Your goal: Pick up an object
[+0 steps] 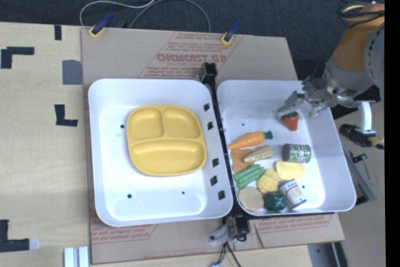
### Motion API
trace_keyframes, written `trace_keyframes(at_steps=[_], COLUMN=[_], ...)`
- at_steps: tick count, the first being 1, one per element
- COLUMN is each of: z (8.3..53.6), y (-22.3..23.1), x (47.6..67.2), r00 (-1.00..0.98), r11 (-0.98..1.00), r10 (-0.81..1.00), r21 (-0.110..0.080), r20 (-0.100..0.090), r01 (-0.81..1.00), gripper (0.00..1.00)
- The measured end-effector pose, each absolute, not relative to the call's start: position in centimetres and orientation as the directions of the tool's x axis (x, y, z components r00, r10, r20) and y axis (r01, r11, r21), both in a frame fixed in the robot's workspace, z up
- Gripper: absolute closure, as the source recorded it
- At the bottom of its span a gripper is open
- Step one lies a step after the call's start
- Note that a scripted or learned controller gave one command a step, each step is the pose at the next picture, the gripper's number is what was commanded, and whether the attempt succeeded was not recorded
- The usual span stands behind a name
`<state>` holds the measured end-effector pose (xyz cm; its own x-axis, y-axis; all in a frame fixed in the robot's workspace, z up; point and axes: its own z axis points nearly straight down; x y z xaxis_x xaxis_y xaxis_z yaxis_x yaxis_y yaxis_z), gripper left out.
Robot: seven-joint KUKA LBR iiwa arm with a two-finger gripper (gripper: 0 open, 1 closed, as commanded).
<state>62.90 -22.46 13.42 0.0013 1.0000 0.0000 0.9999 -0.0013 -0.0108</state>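
The tool [292, 110] hangs just above the small red object [290, 122], fingers seemingly open and empty; next it should lower and close on it.

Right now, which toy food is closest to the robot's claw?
The small red one, right under the gripper. The other foods, like the carrot, sit together lower in the right bin.

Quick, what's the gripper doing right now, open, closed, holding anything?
Gripper: over the right bin, right at a small red object. Open or closed cannot be told, nor whether it holds the object.
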Motion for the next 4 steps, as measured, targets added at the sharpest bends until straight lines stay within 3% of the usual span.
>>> trace_keyframes(at_steps=[1, 2, 3, 4], z=[8.3, 9.8, 16.4, 18.1], y=[-21.8, -21.8, -16.2, -10.8], x=[63.9, 64.1, 63.6, 63.5], r00=[-0.002, -0.003, -0.006, -0.007], r11=[0.002, 0.003, 0.006, 0.007], r10=[1.0, 1.0, 1.0, 1.0], r21=[0.0, 0.007, 0.004, 0.001], r20=[-0.004, -0.007, 0.001, 0.002], r01=[1.0, 1.0, 1.0, 1.0], gripper=[0.0, 1.0, 1.0, 1.0])
